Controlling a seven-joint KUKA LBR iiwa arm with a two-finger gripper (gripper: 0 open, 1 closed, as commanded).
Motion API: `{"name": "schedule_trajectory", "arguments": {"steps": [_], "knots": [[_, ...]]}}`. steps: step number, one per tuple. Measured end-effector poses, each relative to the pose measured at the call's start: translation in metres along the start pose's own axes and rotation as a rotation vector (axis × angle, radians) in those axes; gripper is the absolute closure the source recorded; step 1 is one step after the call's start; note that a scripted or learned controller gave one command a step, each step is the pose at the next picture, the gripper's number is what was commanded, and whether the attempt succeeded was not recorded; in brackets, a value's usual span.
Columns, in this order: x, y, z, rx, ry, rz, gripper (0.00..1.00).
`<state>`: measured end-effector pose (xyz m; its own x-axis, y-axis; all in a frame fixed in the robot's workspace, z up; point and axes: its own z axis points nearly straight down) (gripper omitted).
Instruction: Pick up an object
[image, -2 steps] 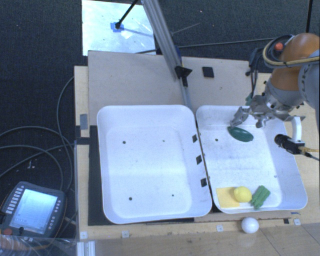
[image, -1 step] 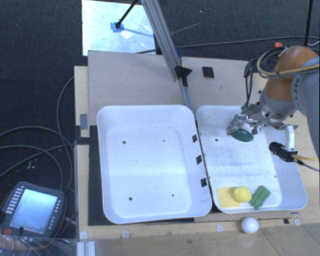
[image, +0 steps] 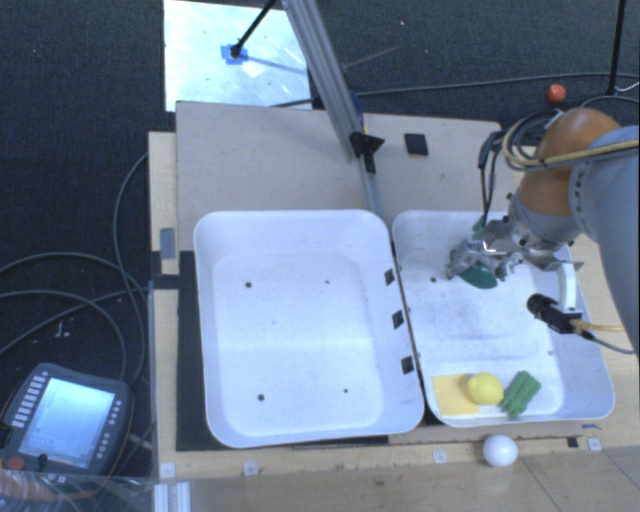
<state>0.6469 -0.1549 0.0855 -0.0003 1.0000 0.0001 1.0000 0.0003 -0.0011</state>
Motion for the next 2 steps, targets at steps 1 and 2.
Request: {"name": "schedule_trajectory", "arguments": {"steps": [1,2], "knots": [[0.000,0.001,-0.013,-0.004,-0.001,0.000,1.00],[-0.007,0.010,-0.069,-0.007,-0.001,0.000,1.00]]}}
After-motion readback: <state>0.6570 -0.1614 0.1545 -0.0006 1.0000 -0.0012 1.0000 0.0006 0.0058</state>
